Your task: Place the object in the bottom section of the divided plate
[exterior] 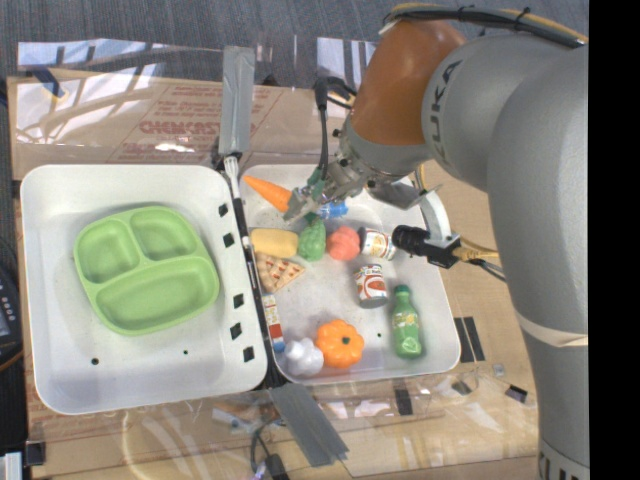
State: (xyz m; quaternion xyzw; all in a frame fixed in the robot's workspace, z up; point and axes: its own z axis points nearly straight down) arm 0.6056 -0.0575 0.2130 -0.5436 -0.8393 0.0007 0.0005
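The arm reaches in from the right and hangs over the far part of the right bin (440,298), its gripper (318,200) down among the toy food. From here I cannot tell what that gripper is doing; the wrist hides it.

Right under it sit the carrot (266,191) and a small green piece (313,240), with something blue (335,209) peeking out beside the tip. Which one it wants is not clear; the carrot and the green piece are the closest.

Near them lie a yellow piece (273,241), a waffle (279,270), a pink ball (344,243), two cans (372,284), a green bottle (405,322) and a pumpkin (340,343).

The plate (147,267) waits in the left bin (60,368), well apart, its big section on the near side.

These look like light, hard, smooth plastic toys, I'd say, apt to slip. The carrot tapers, so a pinch across its thick middle seems safest. The pieces crowd together, so a neighbour could get nudged.
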